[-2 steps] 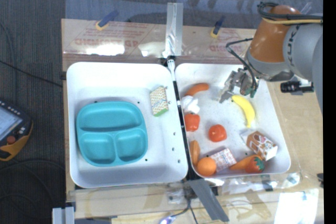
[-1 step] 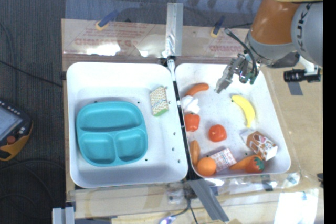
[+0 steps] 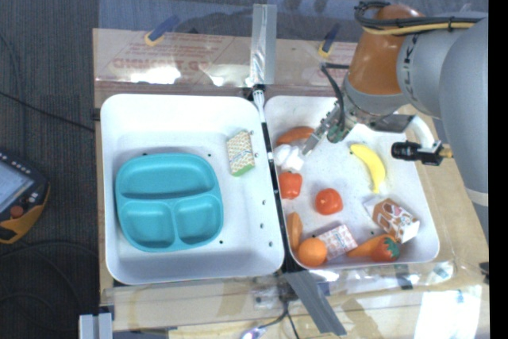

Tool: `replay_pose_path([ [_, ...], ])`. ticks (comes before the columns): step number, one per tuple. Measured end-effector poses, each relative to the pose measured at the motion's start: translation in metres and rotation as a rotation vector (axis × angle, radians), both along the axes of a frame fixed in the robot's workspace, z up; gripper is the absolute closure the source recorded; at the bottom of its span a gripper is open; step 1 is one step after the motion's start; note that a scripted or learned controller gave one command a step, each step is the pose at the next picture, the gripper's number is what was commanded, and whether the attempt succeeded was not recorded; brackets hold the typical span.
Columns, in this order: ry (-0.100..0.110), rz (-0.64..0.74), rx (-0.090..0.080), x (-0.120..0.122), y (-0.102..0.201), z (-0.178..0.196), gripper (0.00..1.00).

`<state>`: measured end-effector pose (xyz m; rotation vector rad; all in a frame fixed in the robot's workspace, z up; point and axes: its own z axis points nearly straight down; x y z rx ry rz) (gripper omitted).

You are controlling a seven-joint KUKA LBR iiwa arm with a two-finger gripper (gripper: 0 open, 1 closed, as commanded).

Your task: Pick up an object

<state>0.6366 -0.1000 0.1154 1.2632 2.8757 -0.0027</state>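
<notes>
My gripper (image 3: 321,138) hangs over the back part of the right bin (image 3: 421,194), its fingers open and nothing between them. One fingertip is close to an orange-brown sausage (image 3: 292,135) by the bin's left wall. Just below that lies a small white object (image 3: 288,159). A yellow banana (image 3: 370,165) sits to the gripper's right. In front are two red tomatoes (image 3: 290,185) (image 3: 329,201), a printed snack box (image 3: 394,218), a carrot (image 3: 373,248), an orange (image 3: 312,252) and a pink carton (image 3: 338,238).
The left bin (image 3: 143,119) holds a teal divided plate (image 3: 168,200) and a yellow-green sponge (image 3: 240,152) near the shared wall. The grey arm with its orange band (image 3: 379,63) comes in from the upper right over the bin's back edge.
</notes>
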Motion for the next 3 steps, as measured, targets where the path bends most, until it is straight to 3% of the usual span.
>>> replay_pose_path([
  [1,-0.002,-0.003,-0.003,0.000,-0.003,0.001,0.00],
  [2,-0.011,-0.099,-0.002,-0.037,-0.049,-0.025,0.00],
  [3,-0.017,-0.228,0.004,-0.061,-0.090,-0.024,0.00],
])
